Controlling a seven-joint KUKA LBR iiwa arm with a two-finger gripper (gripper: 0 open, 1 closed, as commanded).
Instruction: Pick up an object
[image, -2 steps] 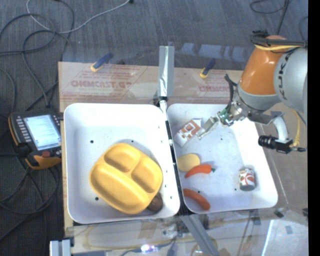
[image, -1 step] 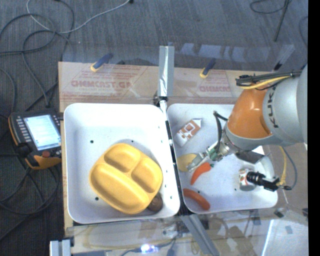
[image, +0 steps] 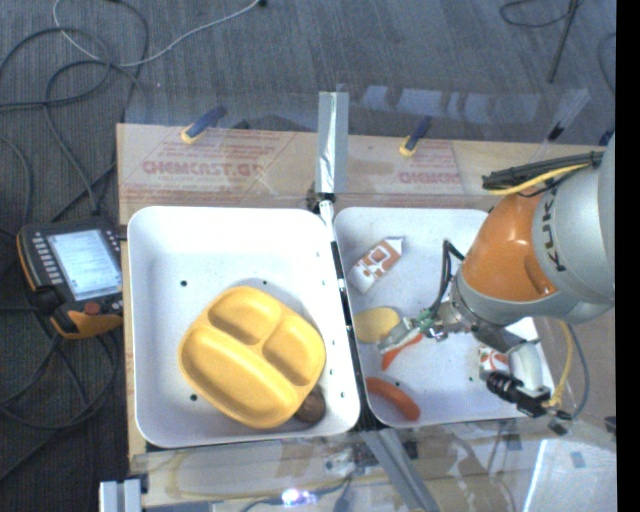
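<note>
Nearest to us, along the front wall of the right white plastic bin, lies a small red-orange sausage-shaped toy, clear of everything else. Beside it, in the left white plastic bin, sits a big yellow plastic tray with three moulded compartments, upside-up and skewed, with something brown peeping out from under its front corner — too little shows for us to name it.

A little further in, the two-finger gripper reaches low from the right toward the bin's middle. It points at a pale tan rounded lump, bread-like in look, and a thin orange curved piece lies just beside and slightly under the tip. We cannot tell how wide the pincer stands, nor whether anything is caught in it; the tip is small and cluttered with cable.

Behind that rests a small white and orange carton, tilted, well apart from the gripper. Further right bulks the grey arm with its orange band.

We judge the step in hand to be the approach or the grasp itself, with the tan lump as the likely target. The next move calls for a firm closing on it and a straight lift — and the orange piece so near could be nudged or caught instead.
</note>
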